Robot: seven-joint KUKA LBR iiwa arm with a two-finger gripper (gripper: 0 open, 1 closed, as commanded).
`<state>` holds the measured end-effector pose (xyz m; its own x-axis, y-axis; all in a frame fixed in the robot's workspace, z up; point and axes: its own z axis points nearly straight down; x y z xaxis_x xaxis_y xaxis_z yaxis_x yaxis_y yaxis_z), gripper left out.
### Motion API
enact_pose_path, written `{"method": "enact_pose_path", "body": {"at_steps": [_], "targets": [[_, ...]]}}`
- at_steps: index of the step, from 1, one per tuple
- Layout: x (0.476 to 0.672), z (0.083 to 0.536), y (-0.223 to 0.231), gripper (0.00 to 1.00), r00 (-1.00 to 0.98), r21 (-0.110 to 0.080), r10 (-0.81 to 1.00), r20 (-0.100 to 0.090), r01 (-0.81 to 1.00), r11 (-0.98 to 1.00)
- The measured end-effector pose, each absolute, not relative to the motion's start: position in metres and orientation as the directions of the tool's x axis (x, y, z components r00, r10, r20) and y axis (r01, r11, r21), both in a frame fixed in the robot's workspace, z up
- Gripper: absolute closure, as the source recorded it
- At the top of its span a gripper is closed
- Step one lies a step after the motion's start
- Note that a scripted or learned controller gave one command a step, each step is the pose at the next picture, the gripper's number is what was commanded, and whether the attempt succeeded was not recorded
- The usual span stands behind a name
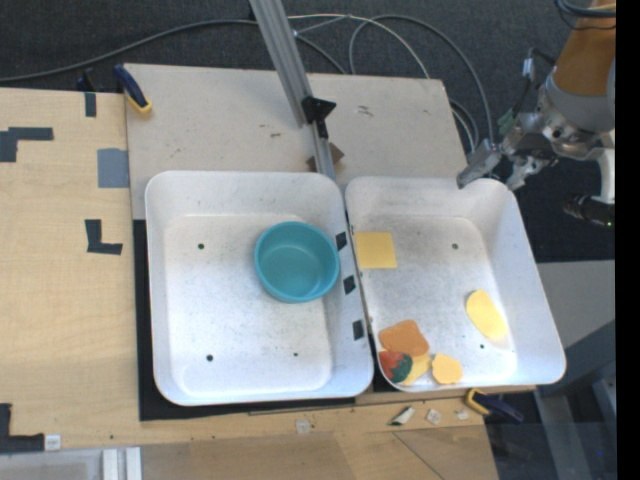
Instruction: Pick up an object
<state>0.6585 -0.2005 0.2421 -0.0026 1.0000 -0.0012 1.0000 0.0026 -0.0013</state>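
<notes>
White plastic forms both bins on the bench (60, 298), and the right bin (530, 298) serves here as the landmark. Inside it, a yellow square (377, 250) lies flat near its far left corner, close to the wall shared with the left bin (175, 298). A yellow oval (487, 315) rests toward its right wall, well apart from the square. At its near left corner sits a cluster: an orange piece (405, 336), a small red and green ball (397, 366) just in front of it and touching it, and a small yellow-orange round piece (446, 369) just to the right of those two. Across the shared wall, a teal bowl (296, 260) stands upright in the left bin, toward that bin's right side. The arm (585, 63), grey with an orange band, hangs beyond the right bin's far right corner, outside the rim, and its jaws (485, 168) hover just above that corner's edge, well apart from every piece in the bin; whether they are apart or together cannot be told, as they are small and dark against the floor. Nothing shows between them. A grey bar (290, 68) slants down to the bench just behind the two bins' meeting corners.
</notes>
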Motion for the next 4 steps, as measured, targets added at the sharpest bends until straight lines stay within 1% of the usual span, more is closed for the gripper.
{"method": "enact_pose_path", "body": {"at_steps": [1, 2, 3, 4], "targets": [[0.658, 0.242, -0.200, 0.00, -0.002, -0.002, 1.000, -0.001, 1.000, 0.002], [0.650, 0.195, -0.196, 0.00, -0.002, -0.006, 1.000, 0.000, 1.000, 0.002], [0.642, 0.133, -0.200, 0.00, -0.001, -0.008, 1.000, 0.000, 1.000, 0.001], [0.642, 0.086, -0.199, 0.00, -0.003, -0.002, 1.000, -0.002, 1.000, 0.003]]}}
